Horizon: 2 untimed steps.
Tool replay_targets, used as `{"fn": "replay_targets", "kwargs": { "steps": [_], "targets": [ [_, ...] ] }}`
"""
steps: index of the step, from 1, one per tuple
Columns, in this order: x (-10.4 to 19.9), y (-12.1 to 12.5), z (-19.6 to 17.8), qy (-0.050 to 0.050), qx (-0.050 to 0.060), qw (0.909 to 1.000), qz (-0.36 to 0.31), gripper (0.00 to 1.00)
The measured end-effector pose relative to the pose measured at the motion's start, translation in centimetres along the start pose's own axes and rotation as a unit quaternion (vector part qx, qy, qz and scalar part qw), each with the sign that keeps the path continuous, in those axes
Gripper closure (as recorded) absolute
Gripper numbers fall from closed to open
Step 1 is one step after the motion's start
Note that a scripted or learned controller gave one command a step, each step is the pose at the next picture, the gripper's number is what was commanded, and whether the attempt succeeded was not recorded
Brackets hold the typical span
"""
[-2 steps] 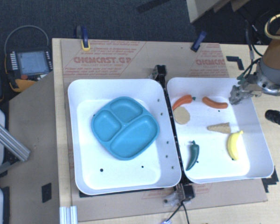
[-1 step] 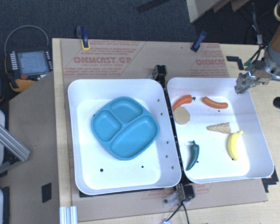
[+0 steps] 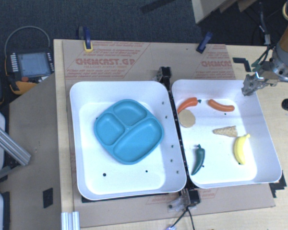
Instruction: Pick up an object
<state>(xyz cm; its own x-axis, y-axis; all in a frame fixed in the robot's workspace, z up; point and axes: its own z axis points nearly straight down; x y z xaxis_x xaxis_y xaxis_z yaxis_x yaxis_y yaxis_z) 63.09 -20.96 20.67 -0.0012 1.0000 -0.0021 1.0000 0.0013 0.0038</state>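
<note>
The right bin holds several toy foods: an orange carrot, a round tan cookie, an orange-red sausage, a tan wedge, a yellow banana and a dark green pepper. My gripper hangs over the bin's far right corner, up and right of the sausage, with nothing seen between its fingers.
A blue divided plate lies in the left bin. Both bins rest on a cardboard sheet held by clamps at the back edge. A pendant with a screen sits at far left.
</note>
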Motion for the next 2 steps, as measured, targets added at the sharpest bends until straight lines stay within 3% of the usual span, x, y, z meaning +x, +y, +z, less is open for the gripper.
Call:
{"fn": "replay_targets", "kwargs": {
  "steps": [2],
  "targets": [
    [9.4,-2.8,-0.8,0.002,0.003,1.0000,-0.002,1.00]
  ]
}}
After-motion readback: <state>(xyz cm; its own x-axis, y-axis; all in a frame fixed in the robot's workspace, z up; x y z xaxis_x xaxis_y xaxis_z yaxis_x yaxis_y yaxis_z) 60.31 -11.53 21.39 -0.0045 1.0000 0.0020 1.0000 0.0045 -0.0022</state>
